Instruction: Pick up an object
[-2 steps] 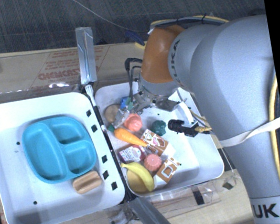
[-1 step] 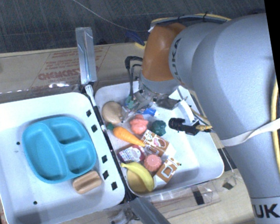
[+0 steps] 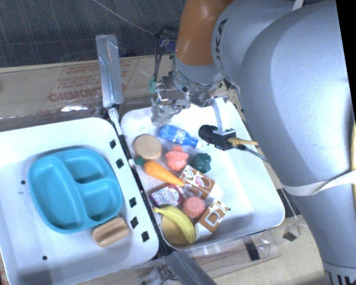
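objects (image 3: 192, 185), assorted toy food and small packets, ten counted, clustered in the left and near part of the bin on the view's right (image 3: 253, 190). contents, far to near: blue crumpled packet (image 3: 176, 134); round tan bun (image 3: 147, 147), close to the bin's left wall; pink piece (image 3: 177, 159), touching an orange carrot (image 3: 161, 173) that lies at a slant; dark green piece (image 3: 201, 162), kind unclear; printed carton (image 3: 199, 182), mid-pile; second printed carton (image 3: 164, 195), by the left wall; third printed carton (image 3: 213, 215), at the near edge of the pile; red round piece (image 3: 193, 206); yellow banana (image 3: 177, 226), in the near-left corner. gripper (image 3: 162, 110): at the far-left corner of the same bin, just beyond the blue crumpled packet, carried by the grey arm (image 3: 279, 60) with its orange band (image 3: 196, 27); whether it is open or closed cannot be told from this angle, nor whether it touches or holds any item. bin on the view's left (image 3: 1, 175): holds a blue divided plate (image 3: 74, 188), lying flat, and a brown bread roll (image 3: 110, 231) just beside the plate's near edge.
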Tool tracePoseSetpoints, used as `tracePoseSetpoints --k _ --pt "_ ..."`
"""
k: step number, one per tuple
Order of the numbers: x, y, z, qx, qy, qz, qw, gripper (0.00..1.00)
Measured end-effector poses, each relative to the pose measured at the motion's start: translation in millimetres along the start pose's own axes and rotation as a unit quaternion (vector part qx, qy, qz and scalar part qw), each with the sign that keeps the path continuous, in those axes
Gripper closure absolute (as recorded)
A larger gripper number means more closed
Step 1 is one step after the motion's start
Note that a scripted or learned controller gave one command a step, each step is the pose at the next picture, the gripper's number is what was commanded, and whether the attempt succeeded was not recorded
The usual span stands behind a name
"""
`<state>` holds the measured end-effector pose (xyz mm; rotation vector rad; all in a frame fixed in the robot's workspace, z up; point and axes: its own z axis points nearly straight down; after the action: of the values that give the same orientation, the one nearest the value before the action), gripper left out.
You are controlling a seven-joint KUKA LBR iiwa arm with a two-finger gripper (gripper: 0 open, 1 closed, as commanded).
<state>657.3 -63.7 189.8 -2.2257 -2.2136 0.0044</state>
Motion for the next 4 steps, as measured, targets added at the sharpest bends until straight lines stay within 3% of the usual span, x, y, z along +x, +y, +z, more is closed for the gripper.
tracePoseSetpoints --k 1,2,3,4 --pt "0.0 -0.7 1.6 0.002 0.000 0.000 1.0000 0.00" --pt "-37.6 -14.6 96.5 -0.002 0.001 0.020 0.9998 0.00" --pt "-86.5 -1.7 94.7 -0.004 0.001 0.061 0.9981 0.00" --pt "-83.6 -2.6 88.1 0.001 0.003 0.057 0.9983 1.00"
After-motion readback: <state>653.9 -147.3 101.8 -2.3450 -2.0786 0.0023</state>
